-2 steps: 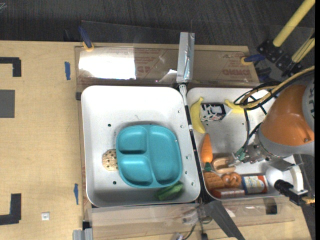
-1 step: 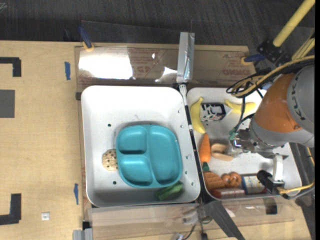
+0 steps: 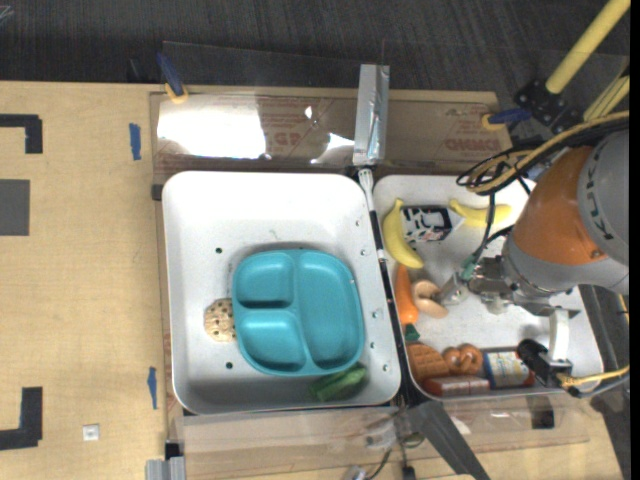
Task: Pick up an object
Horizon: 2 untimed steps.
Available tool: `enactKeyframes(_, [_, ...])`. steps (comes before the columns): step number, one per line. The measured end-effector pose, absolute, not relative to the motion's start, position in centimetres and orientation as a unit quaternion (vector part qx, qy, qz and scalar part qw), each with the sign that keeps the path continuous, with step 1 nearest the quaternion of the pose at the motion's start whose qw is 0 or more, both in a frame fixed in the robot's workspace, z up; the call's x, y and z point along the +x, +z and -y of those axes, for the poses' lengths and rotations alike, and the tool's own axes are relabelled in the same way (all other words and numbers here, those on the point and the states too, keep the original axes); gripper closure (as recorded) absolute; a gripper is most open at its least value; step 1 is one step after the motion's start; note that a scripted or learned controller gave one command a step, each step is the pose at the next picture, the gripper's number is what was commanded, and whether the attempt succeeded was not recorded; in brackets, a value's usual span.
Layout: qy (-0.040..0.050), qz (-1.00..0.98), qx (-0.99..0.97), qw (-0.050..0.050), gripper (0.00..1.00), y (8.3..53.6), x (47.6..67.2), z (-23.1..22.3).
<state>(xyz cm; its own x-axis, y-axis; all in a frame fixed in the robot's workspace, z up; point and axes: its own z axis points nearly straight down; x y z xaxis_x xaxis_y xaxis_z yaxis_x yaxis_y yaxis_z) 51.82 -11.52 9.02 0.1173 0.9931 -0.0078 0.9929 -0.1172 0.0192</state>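
My gripper hangs low in the right bin, near its middle, on the grey wrist below the orange band. Just to its left lie a pale mushroom-shaped toy and an orange carrot. A yellow banana curves along the bin's left wall, and a second banana lies at the back beside a black-and-white item. At the front are a brown pretzel-like piece and a lying bottle. Nothing is visibly held.
The left bin holds a teal divided plate, a round speckled cookie at the plate's left edge and a green object at the front. The arm and its cables cover the right bin's right side.
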Motion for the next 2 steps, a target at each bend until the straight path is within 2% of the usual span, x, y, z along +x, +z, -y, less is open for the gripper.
enactKeyframes(1, [0.0032,-0.760,0.650,0.006,0.00,9.0,55.9,11.8])
enactKeyframes(2, [0.0029,-0.713,0.701,0.004,0.00,8.9,53.5,18.2])
